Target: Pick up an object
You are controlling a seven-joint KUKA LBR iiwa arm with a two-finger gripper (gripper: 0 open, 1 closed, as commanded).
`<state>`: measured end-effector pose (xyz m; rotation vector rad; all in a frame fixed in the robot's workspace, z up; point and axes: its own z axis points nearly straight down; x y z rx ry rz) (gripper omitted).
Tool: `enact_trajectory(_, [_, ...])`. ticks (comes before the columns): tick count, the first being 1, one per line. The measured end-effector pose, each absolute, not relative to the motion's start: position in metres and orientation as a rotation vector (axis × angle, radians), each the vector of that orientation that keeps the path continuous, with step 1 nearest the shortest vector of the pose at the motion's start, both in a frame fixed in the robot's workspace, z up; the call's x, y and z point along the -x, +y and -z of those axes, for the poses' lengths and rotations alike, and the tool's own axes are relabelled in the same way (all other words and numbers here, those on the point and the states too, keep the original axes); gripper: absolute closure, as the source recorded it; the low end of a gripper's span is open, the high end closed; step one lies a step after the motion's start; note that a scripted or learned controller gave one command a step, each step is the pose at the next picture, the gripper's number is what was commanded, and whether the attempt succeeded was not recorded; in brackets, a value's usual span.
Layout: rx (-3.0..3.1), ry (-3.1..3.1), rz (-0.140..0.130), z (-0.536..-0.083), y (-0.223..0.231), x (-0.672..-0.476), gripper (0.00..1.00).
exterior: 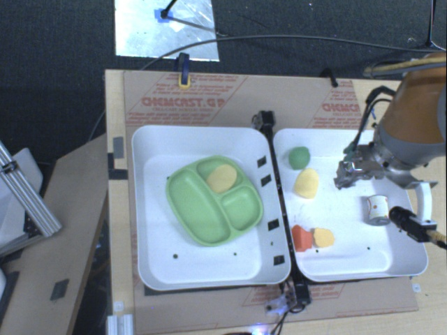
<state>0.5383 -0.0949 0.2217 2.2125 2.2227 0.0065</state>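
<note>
The gripper (347,174) hangs over the right bin (363,265), and it is not possible to tell if it is open or closed. Just left of it lies a yellow piece (306,183), long axis running near to far, slightly tilted. A green ball (299,157) sits beyond it. Nearer are an orange piece (302,238) touching a yellow-orange piece (323,238), and a small white cup (377,209) on its side. The left bin (160,257) holds a green divided plate (209,208) with a yellow item (222,179). Both bins rest on brown cardboard (209,96) over dark carpet (56,47).
</note>
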Motion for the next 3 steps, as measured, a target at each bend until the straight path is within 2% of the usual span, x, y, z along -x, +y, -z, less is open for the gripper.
enact_trajectory(1, [-2.211,2.223,-0.007,-0.276,-0.095,-0.540,1.00])
enact_trajectory(2, [-2.212,2.231,-0.002,-0.258,-0.048,-0.548,1.00])
enact_trajectory(3, [-2.210,2.232,-0.005,-0.262,0.004,-0.554,1.00])
